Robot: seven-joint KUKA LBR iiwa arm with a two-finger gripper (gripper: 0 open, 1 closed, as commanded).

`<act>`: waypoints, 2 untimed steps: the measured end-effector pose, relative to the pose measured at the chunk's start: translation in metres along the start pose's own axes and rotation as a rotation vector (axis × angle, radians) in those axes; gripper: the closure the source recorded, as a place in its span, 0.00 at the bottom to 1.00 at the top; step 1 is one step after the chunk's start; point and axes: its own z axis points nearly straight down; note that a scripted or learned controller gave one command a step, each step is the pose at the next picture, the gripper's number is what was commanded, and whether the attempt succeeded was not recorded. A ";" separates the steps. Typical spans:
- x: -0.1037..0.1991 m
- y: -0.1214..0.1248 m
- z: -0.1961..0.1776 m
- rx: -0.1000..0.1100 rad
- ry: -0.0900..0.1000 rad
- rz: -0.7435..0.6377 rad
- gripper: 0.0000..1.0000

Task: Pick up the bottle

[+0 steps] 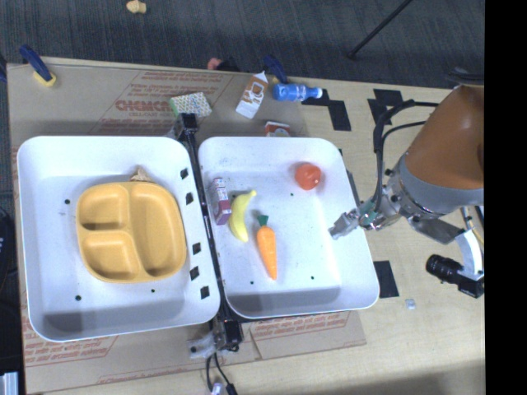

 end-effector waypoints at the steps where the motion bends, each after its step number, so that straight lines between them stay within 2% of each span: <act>1: -0.022 -0.008 0.004 0.001 0.000 0.440 1.00; 2: 0.033 0.010 0.070 0.003 0.003 0.348 1.00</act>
